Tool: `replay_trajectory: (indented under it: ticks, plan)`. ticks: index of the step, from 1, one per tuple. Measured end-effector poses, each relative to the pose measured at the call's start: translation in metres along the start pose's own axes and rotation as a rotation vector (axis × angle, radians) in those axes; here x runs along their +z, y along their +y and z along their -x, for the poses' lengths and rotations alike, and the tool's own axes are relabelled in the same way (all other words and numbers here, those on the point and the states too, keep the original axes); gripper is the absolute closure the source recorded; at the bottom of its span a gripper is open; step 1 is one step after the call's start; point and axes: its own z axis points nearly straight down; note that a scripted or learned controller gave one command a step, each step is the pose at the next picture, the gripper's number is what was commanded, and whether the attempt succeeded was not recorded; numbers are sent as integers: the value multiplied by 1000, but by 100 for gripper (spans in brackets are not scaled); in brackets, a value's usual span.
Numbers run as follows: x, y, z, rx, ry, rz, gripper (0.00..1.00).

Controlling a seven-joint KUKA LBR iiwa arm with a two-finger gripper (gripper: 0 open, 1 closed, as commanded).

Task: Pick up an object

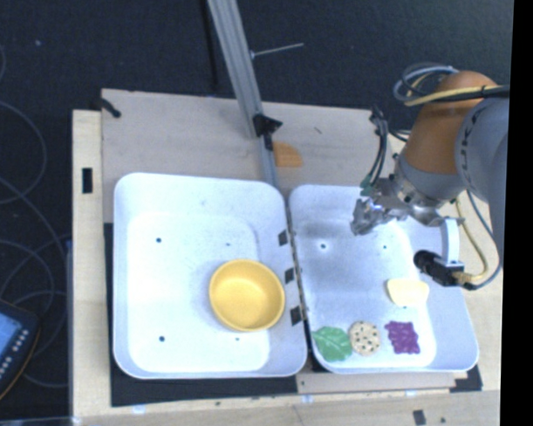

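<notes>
Nearest along the front wall of the right bin (449, 358) sit 3 small pieces in a row: a green leafy piece (333, 343), a speckled cookie (363, 338) and a purple grape cluster (403, 337), the first 2 almost touching, the last just apart. They look swept against that wall, which could make a straight-down grab awkward. A little farther back and to the right lies a pale yellow wedge (407, 291), alone on open floor, so to my eye the easiest thing to pick. In the left bin (140, 203) a yellow bowl (246, 294) rests upright near the divider, well apart from everything else. Farther still, over the back part of the right bin, the gripper (365, 218) hangs from the grey arm with its orange band, pointing down at bare floor; nothing sits beneath it, and from here I cannot tell how it is set. Nothing has been lifted yet.
</notes>
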Motion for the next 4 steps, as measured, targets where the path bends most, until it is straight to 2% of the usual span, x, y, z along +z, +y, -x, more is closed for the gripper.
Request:
replay_trajectory:
  ticks: [1, 2, 4]
  plan:
    - [-47, 3, 8, 1, 0, -1, 100]
    - [-71, 4, 9, 0, 1, -3, 100]
    - [-52, -44, -83, -3, 2, -9, 100]
